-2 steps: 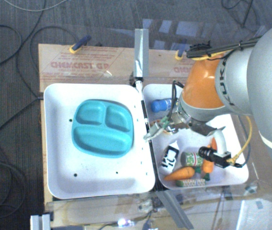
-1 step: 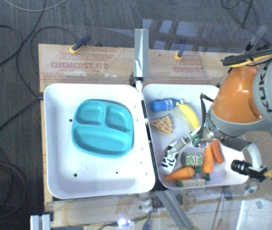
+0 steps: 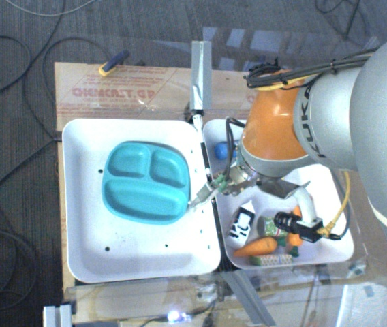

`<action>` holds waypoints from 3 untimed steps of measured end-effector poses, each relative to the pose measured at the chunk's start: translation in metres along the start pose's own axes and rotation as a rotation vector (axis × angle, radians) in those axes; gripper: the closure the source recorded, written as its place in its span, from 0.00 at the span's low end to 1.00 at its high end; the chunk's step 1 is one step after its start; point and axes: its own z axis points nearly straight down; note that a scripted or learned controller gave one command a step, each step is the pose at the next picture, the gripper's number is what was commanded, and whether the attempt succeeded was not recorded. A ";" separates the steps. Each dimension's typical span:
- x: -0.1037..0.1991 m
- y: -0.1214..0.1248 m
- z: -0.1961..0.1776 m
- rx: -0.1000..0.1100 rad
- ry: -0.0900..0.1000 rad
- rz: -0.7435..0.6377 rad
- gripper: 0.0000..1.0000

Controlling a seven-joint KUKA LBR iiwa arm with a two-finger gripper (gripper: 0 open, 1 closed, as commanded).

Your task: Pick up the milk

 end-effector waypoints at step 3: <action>-0.104 -0.079 0.073 -0.004 0.002 0.287 0.00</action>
